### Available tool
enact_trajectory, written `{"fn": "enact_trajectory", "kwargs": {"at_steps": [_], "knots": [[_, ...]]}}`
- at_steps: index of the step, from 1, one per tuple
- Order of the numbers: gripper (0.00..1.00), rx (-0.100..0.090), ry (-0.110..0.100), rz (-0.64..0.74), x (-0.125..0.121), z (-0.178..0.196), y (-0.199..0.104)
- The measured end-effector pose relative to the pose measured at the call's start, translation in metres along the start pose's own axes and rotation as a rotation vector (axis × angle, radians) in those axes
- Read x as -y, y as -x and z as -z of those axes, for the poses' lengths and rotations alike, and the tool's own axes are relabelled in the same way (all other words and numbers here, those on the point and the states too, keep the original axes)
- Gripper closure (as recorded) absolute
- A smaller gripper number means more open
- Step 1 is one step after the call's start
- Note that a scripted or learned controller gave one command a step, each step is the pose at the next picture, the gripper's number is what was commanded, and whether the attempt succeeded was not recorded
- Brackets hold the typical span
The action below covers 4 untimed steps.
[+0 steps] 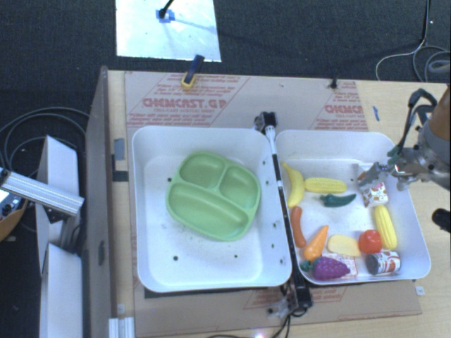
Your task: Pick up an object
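Note:
The right bin (352,146) holds several toy foods: a banana (294,184), a yellow corn cob (325,185), a green chili (338,200), a small red and white carton (376,193), a second corn cob (385,225), a tomato (369,241), a can (382,263), a carrot (316,241), purple grapes (330,267) and an orange sausage (298,225). My gripper (378,173) hangs low over the bin's right side, just above the carton. Whether it touches the carton is unclear.
A green divided plate (213,196) lies in the left bin (151,259). A ridge (278,189) separates the two bins. A pale yellow piece (343,245) lies beside the tomato. Cables trail on the bench at the far right (423,48).

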<state>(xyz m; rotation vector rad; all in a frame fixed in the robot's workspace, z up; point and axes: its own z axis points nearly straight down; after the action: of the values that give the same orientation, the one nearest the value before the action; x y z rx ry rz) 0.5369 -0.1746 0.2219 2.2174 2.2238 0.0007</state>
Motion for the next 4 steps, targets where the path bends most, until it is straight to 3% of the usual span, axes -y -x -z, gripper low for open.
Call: {"fn": "enact_trajectory", "kwargs": {"at_steps": [1, 2, 3, 4], "knots": [[0.0, -0.002, -0.001, 0.006, -0.041, -0.066, -0.04], [0.0, 0.001, 0.003, 0.002, -0.041, -0.134, -0.047], [0.0, -0.001, -0.005, -0.003, -0.004, -0.138, -0.038], [1.0, 0.0, 0.002, -0.002, -0.007, -0.127, -0.039]]}}
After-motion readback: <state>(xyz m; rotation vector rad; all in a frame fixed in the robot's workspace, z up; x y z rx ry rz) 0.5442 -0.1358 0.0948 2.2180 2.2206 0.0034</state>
